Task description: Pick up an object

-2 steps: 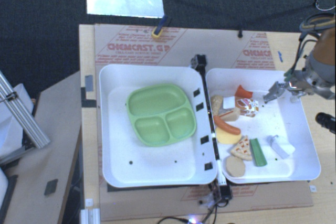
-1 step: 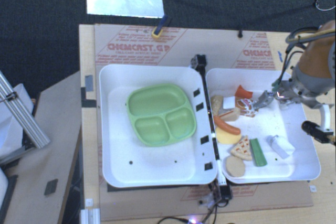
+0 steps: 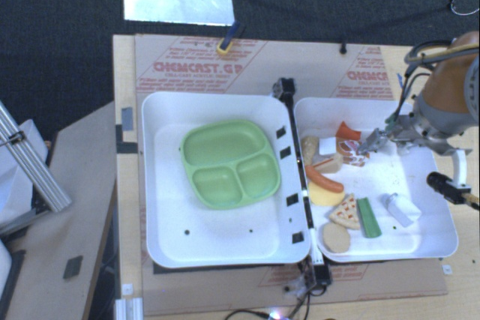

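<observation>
The right bin (image 3: 439,200) holds several toy foods. An orange-red piece (image 3: 346,132) and a white block (image 3: 327,145) lie at its upper left. Below them lie a sausage (image 3: 324,180), a yellow wedge (image 3: 325,196), a pizza slice (image 3: 346,213), a green stick (image 3: 367,217) and a tan cookie (image 3: 336,237). A small white bottle (image 3: 399,207) lies at the lower right. My gripper (image 3: 364,147) reaches in from the right, low over a small red-and-white piece (image 3: 352,157) just below the orange-red piece. The view does not show whether it holds anything.
The left bin (image 3: 161,232) carries a green divided plate (image 3: 229,163). A black clipped divider (image 3: 294,176) runs between the bins. The arm's grey wrist and orange band (image 3: 448,90) hang over the right bin's upper right corner. A black part (image 3: 448,188) sticks out near its right rim.
</observation>
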Controlling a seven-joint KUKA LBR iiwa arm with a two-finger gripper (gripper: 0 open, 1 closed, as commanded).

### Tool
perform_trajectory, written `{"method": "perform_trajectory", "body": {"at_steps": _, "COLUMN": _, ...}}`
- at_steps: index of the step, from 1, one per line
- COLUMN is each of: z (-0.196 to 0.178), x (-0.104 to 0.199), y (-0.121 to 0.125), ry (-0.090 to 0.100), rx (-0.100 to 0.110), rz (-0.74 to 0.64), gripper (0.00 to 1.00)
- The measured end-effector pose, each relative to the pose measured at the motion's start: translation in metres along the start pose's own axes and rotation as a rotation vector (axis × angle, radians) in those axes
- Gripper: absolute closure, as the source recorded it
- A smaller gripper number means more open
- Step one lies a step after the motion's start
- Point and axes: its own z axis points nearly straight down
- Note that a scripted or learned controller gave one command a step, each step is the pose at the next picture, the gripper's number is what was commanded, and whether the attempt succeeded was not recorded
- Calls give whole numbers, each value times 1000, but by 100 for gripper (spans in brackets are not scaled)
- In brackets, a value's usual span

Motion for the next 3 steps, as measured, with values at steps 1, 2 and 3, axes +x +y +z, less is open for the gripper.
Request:
{"method": "perform_trajectory", "body": {"at_steps": 1, "z": -10, "x": 1, "y": 2, "ry": 3, "rx": -4, "rz": -1, "gripper": 100}}
{"method": "perform_trajectory", "body": {"at_steps": 2, "z": -72, "x": 6, "y": 10, "ry": 2, "rx": 9, "rz": -2, "gripper": 100}}
{"method": "perform_trajectory", "body": {"at_steps": 3, "z": -121, "x": 5, "y": 13, "ry": 2, "rx": 10, "rz": -2, "gripper": 100}}
